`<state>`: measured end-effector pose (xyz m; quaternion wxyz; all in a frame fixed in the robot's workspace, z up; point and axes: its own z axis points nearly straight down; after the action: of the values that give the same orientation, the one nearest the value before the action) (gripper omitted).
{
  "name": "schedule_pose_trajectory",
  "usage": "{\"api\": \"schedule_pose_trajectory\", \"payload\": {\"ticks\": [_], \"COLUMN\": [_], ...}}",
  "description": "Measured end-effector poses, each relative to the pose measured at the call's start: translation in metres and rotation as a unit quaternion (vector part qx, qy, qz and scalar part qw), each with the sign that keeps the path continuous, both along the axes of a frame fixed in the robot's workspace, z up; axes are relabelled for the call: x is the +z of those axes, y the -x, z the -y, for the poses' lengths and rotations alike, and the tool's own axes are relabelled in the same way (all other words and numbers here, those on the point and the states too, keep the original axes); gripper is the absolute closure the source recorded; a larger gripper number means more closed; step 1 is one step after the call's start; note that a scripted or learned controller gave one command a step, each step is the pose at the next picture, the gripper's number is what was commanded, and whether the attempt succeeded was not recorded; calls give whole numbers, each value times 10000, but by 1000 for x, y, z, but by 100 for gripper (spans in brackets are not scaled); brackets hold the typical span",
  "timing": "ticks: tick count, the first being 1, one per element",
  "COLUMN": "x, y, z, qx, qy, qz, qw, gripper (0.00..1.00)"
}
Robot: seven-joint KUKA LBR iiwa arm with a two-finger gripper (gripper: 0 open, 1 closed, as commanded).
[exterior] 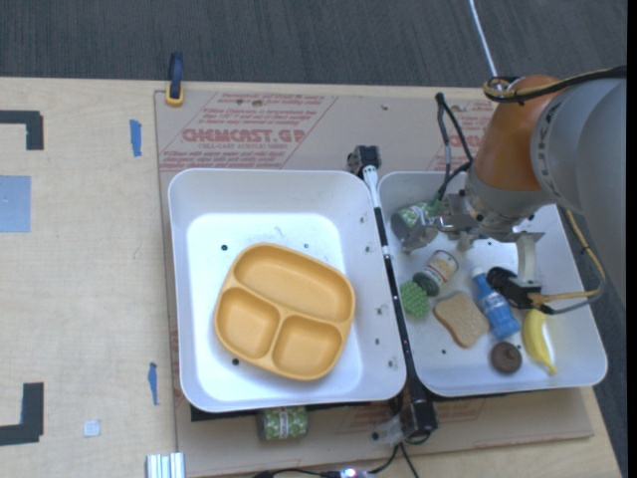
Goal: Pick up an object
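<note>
Step in hand: approach, grasp not yet confirmed. Gripper (pixel 439 225) positioned low over the rear left part of the right bin (pixel 593 366), just beside a crumpled green-and-white item (pixel 416 214) near the bin's back corner. Jaw state: cannot tell from this view, owing to the wrist and cabling above. No object visibly held. Candidate objects, all in the right bin: small jar (pixel 440 265) just in front of the gripper; green knobbly piece (pixel 415 299) near the dividing wall; bread slice (pixel 460 319) beside it; blue bottle (pixel 495 306) touching or nearly touching the bread; banana (pixel 538 340) and brown round piece (pixel 506 358) toward the front right. Left bin (pixel 185 199) occupied by a yellow divided plate (pixel 286 311), judged a poor target because of its width. Next move, as a judgement: settle on the nearest item, most likely the green-and-white one or the jar, centre over it, descend, close, then lift straight up. Caution: crowded contents, risk of nudging a neighbour or closing on nothing.
</note>
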<state>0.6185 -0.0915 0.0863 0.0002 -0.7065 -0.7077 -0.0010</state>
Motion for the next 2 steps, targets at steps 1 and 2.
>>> {"api": "schedule_pose_trajectory", "payload": {"ticks": [1, 2], "x": [0, 1], "y": [9, 76], "z": [1, 13], "qx": [-7, -12], "qy": [9, 12], "qz": [5, 10], "qw": [10000, 10000], "gripper": [0, 0]}}
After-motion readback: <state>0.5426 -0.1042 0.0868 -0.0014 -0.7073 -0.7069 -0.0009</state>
